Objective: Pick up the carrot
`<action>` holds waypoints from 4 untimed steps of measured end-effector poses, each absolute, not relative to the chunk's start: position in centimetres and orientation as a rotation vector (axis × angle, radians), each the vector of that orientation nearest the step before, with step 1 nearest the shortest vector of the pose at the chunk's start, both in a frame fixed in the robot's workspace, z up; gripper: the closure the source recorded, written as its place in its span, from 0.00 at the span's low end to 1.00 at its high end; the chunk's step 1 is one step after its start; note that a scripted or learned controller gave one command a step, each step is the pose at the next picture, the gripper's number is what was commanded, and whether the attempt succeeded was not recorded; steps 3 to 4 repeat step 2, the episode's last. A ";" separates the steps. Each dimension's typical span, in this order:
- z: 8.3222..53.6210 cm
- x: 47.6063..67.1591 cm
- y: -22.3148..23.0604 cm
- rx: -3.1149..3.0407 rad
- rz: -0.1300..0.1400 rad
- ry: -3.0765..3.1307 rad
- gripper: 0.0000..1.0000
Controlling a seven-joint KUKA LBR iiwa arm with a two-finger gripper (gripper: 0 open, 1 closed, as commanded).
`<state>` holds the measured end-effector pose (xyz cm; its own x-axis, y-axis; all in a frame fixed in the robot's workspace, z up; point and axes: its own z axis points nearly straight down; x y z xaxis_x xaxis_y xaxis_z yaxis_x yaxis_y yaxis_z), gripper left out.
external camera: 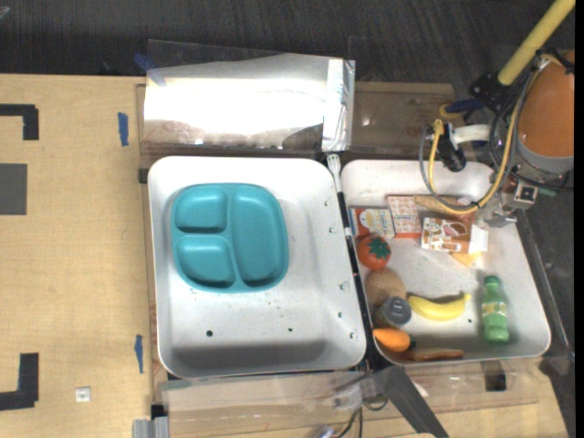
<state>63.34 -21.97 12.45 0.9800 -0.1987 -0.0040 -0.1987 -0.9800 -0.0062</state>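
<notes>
In right bin (534, 272), carrot (392, 339), banana (438, 307)

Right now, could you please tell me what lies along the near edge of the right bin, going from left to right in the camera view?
Carrot → grey round piece → banana → green bottle.

Arm (546, 117) has a fat orange band, grey bits under it, and yellow and black cables (436, 158) looping off it.
</notes>
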 end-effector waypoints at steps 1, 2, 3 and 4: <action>12.1 55.4 -21.9 -3.122 0.005 0.318 1.00; 12.7 51.6 -22.2 -3.123 0.004 0.315 1.00; 12.7 51.6 -22.2 -3.123 0.004 0.315 1.00; 12.7 51.6 -22.2 -3.123 0.004 0.315 1.00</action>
